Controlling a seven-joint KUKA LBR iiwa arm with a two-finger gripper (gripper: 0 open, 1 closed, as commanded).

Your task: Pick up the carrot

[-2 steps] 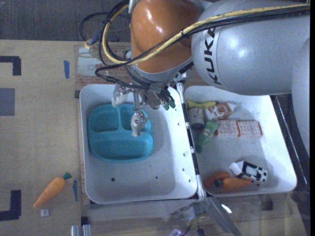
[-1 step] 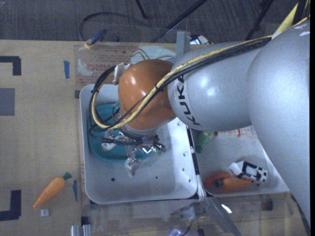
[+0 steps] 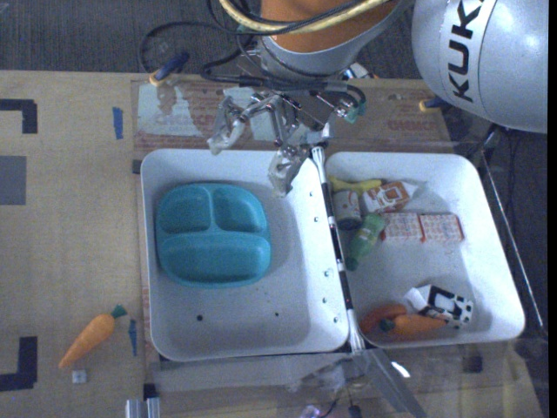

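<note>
Showing two white bins (image 3: 165, 168), one blue tray (image 3: 213, 233), two carrots (image 3: 87, 338); gripper (image 3: 252, 151) hovering released, holding nothing.

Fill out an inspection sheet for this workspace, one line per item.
Surface: wooden bench bearing a left white bin and a right white bin.
Job's things: one carrot on the bench outside the bins; another carrot in the right bin.
Clutter: blue divided plate in the left bin; green bottle, cartons in the right bin.
Grippers: pincer above the left bin's far edge, holding nothing.
Cables: yellow hose on the arm.
Surroundings: dark floor.
</note>
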